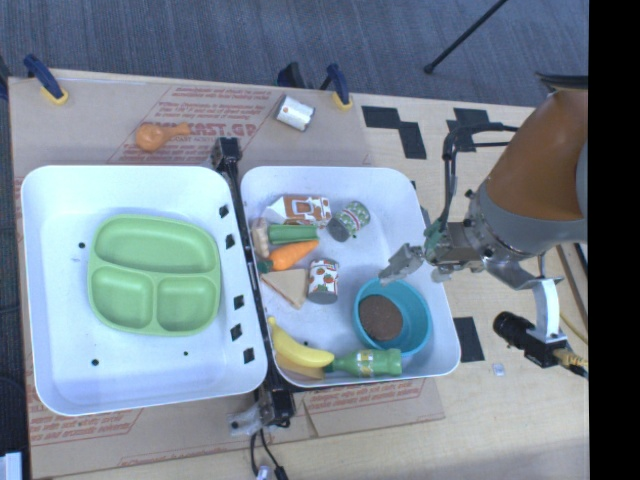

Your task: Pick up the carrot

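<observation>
Your two-finger gripper hangs over the right edge of the right-hand white bin, just above the blue bowl with a brown filling; whether its fingers stand apart or together you cannot tell from this slant; nothing shows between them. The orange carrot with a green top lies well to the left, by the bin's left wall, touching a green vegetable above it and a tan wedge below. Carry the gripper left across the small patterned carton, line it across the carrot's narrow body, and descend cleanly between its neighbours. The wrist hides the fingertips; the carrot's tip against the wall is hard to make out.
</observation>
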Available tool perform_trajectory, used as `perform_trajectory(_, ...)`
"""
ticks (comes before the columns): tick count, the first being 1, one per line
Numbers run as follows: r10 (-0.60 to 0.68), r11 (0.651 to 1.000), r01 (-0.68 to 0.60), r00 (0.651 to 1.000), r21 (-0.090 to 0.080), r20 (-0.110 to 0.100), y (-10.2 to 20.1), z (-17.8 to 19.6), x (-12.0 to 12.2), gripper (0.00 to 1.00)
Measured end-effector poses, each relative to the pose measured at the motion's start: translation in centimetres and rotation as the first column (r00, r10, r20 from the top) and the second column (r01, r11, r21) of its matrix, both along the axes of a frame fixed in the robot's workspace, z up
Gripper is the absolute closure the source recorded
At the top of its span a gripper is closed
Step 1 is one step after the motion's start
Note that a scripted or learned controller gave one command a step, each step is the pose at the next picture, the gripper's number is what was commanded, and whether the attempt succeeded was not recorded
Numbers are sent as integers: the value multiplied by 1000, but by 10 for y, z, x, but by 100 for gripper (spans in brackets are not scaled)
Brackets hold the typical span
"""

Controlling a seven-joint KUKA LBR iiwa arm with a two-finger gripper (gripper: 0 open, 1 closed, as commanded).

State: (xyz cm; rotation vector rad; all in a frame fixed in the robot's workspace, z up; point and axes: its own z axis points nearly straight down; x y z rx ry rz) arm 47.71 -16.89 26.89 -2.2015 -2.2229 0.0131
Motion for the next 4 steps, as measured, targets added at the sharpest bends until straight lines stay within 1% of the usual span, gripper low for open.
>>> perform_trajectory(1, -32, 1000, 32, 999, 0, -8, 48, -106, 20, 0)
perform_trajectory(2, -338, 941, 338, 941, -4, 8, 53, -177, 87, 0)
perform_trajectory(3, -330, 944, 330, 944, -5, -14, 55, -175, 84, 100)
perform_trajectory(4, -346, 938, 346, 938, -6, -2, 76, -181, 31, 100)
